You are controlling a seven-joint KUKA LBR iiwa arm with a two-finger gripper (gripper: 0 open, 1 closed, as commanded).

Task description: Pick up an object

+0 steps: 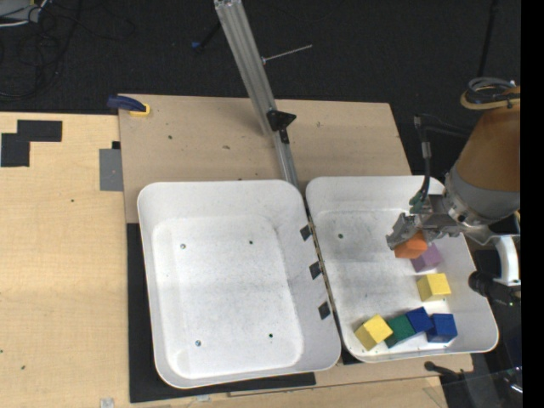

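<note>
My gripper point(408, 235) reaches into the right bin point(357, 219) from the right, low over its right-hand middle. An orange block point(412, 247) sits directly under the fingertips, and I cannot tell whether the fingers close on it. A pale purple block point(427, 257) touches the orange one on its right. Below them lies a yellow block point(435, 286). Along the bin's front edge sit another yellow block point(373, 331), a green block point(398, 330) and two blue blocks point(420, 319) point(442, 326).
The left bin point(170, 228) lies beside the right one, with black clips point(315, 269) along the shared edge. A slanted aluminium rail point(252, 66) rises behind the bins. The arm's orange band point(497, 147) hangs over the right bin's right rim.
</note>
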